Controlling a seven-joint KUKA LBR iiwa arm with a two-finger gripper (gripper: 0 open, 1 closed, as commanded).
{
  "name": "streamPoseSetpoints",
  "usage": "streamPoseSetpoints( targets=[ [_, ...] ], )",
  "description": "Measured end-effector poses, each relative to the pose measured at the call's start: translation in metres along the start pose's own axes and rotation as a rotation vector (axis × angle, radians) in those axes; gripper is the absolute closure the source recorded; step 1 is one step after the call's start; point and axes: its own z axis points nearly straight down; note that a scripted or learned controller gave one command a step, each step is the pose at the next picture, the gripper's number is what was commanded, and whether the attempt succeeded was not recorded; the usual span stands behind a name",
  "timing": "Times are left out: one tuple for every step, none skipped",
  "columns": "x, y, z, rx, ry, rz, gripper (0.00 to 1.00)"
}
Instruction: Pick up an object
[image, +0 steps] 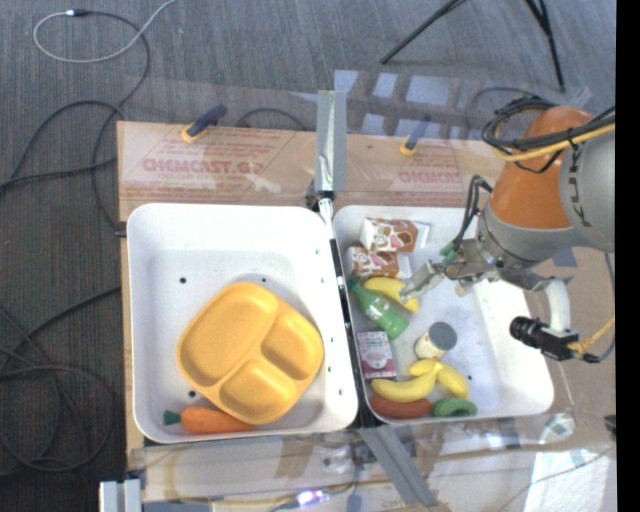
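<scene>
The right bin (520, 385) holds several toy foods. A white and red snack packet (392, 235) lies at its back, with a brown packet (372, 263) just in front. A green bottle (381, 311) lies by a small yellow fruit (384, 289). Toward the front are a red and white sachet (375, 352), a grey disc (441, 335), a banana (421, 384), a red piece (400, 407) and a green piece (455, 407). My gripper (428, 275) hangs low over the bin's middle back, right beside the yellow fruit. The arm's orange band (535, 185) sits above it.
The left bin (160, 250) holds a yellow divided plate (250, 350) and an orange carrot (207, 421) at its front edge. A metal divider (326, 150) runs behind the bins. Cables lie on the carpet at left.
</scene>
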Motion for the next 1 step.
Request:
streamPoseSetpoints(
  targets=[
    [-0.0223,0.0086,0.0892,-0.002,0.000,-0.061,0.00]
  ],
)
